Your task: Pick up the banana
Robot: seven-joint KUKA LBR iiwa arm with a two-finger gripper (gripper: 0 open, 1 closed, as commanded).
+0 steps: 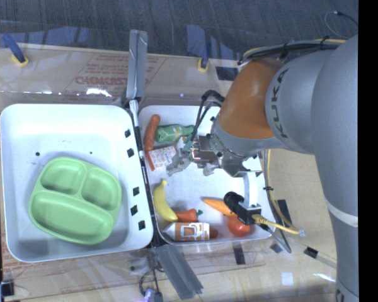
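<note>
1. The banana (163, 201) lies in the right bin (176, 243), at about eight o'clock from that bin's centre, close to its left wall. It is a short, curved, smooth yellow fruit, running from upper left to lower right, with nothing gripping it.
2. The gripper (184, 158) hangs over the upper middle of the right bin, at roughly one o'clock from the banana and apart from it. Its metal parts are small and partly blurred against the items below; whether the claw is open or closed cannot be told.
3. The arm (315, 106) is a thick, smooth grey cylinder with a glossy orange band, coming in from three o'clock.
4. Under the gripper sits a flat red-and-white packet (159, 158); at its twelve o'clock lie a slim red sausage-shaped item (151, 131) and a green bottle (171, 133) on its side.
5. At five o'clock from the banana, touching its lower end, is a small red-orange pepper (188, 216), and below that an orange-labelled white bottle (190, 232) lying flat.
6. Toward four o'clock of the bin rest a tapered orange carrot (214, 204) and a round red tomato (238, 228).
7. The left bin (25, 121) holds a matte green divided plate (75, 199) with three rounded compartments.
</note>
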